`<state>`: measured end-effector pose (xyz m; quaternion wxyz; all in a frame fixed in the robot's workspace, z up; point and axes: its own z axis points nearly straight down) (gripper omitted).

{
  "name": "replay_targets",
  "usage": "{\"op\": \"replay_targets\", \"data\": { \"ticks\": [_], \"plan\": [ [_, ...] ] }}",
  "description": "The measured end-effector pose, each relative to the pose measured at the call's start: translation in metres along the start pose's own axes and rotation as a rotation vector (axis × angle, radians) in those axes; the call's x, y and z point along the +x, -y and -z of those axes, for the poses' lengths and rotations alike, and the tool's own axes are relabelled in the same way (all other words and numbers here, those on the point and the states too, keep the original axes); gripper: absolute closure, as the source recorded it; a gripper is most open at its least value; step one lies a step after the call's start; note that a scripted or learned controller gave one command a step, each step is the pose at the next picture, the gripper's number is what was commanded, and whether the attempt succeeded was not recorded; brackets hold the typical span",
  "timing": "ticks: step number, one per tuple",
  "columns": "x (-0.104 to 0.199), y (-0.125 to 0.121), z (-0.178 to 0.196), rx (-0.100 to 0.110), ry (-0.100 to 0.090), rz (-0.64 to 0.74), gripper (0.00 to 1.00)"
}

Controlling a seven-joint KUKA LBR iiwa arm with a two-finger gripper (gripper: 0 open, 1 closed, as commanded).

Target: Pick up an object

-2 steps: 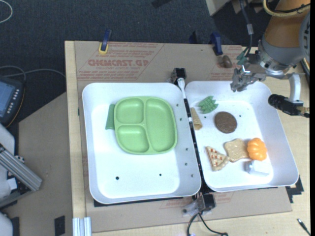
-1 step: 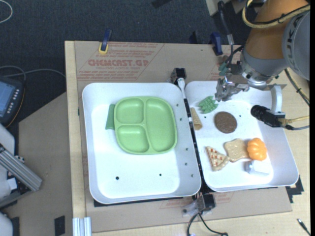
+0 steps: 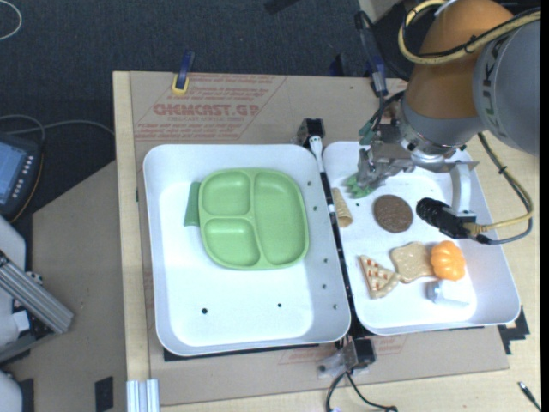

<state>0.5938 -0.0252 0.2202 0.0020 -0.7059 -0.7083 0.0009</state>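
Nearest, in the right white bin [image 3: 497, 303]: a triangular pizza-slice toy [image 3: 376, 275], tan toast-shaped piece [image 3: 411, 262], glossy orange pumpkin-like toy [image 3: 448, 260]. Farther back sit a flat brown round cookie [image 3: 394, 213] and ridged cone [image 3: 342, 207] — jaws [image 3: 367, 181] just beyond; open or shut, can't tell. Left bin: green sectioned plastic plate [image 3: 254, 217]. Counter board [image 3: 210, 101] reads "CHEMCAST".

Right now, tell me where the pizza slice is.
The pizza slice lies in the right bin, near its front edge, just left of the toast and below the brown cookie.

Red print on the brown board [image 3: 214, 101] reads "CHEMCAST GP".
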Motion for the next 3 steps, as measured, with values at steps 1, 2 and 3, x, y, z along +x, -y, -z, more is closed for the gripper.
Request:
{"op": "replay_targets", "data": {
  "ticks": [1, 2, 3],
  "plan": [
    [0.048, 0.012, 0.012, -0.002, -0.002, 0.003, 1.00],
    [0.087, 0.031, 0.001, 0.001, 0.000, 0.000, 1.00],
    [0.082, 0.021, 0.014, -0.007, 0.001, -0.002, 1.00]
  ]
}}
